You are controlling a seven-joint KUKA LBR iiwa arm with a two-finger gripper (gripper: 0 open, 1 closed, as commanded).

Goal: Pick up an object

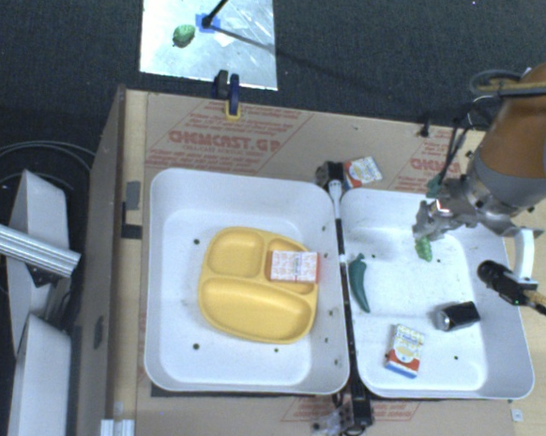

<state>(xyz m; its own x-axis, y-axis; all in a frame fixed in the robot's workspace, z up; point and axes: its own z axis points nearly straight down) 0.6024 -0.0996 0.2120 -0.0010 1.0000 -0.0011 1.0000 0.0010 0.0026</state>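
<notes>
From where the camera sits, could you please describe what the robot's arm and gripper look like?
The grey KUKA arm has rounded, smooth metallic segments, with a broad orange band above the wrist. Thin dark cables loop beside it. The small two-finger gripper at its end looks grey and metallic; finer detail is too blurred to tell.

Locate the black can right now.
The black can lies on its side in the right bin, toward that bin's right side, just above the small juice box and below the gripper.
</notes>
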